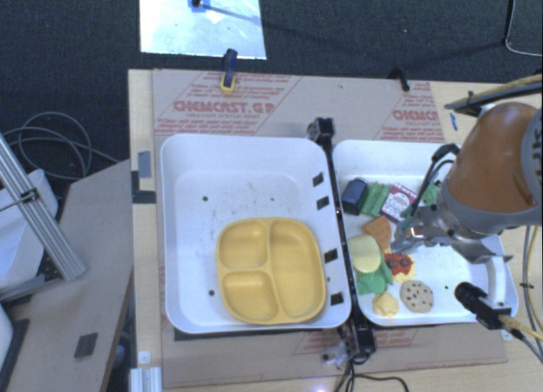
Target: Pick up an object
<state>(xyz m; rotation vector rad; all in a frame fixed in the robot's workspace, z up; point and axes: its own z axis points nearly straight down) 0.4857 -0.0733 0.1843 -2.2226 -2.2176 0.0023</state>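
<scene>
Camera view: gripper [407,242] low in the right bin [462,318], right of centre frame, grip state impossible to tell (wrist hides it). Beside it: red toy [399,263], cookie [416,296], yellow-green piece [366,254]. Best to centre squarely over one item before closing, avoiding neighbours.

A yellow divided plate [271,269] sits in the left white bin [191,212], toward its near right corner. Behind that bin, a yellow-handled clamp [229,72] grips the cardboard sheet [254,102], and farther back lies a shiny metal panel [201,8].
</scene>
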